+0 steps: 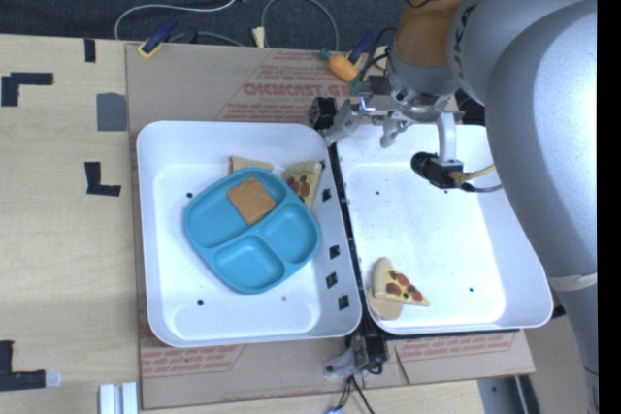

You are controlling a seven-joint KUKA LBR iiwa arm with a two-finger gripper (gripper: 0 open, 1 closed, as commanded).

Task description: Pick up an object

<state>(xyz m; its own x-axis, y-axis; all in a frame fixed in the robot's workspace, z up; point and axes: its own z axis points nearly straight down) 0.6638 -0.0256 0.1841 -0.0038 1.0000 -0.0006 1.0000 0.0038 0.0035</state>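
A toy pizza slice [393,289] lies in the right bin [485,247] near its front left corner. In the left bin [165,208] a blue divided plate [262,247] carries a brown toast piece [252,200]. A second pizza slice [305,180] rests against the plate's right rim, and a pale wedge [245,166] pokes out behind the plate. My gripper [398,118] hangs over the back edge of the right bin, below the orange wrist band, well away from the near pizza slice. Nothing shows held beneath it.
The grey arm [543,111] covers the right bin's back right part. Black clips [333,252] run along the wall between the bins. Cables and an orange-handled tool [342,67] lie on the cardboard behind the bins.
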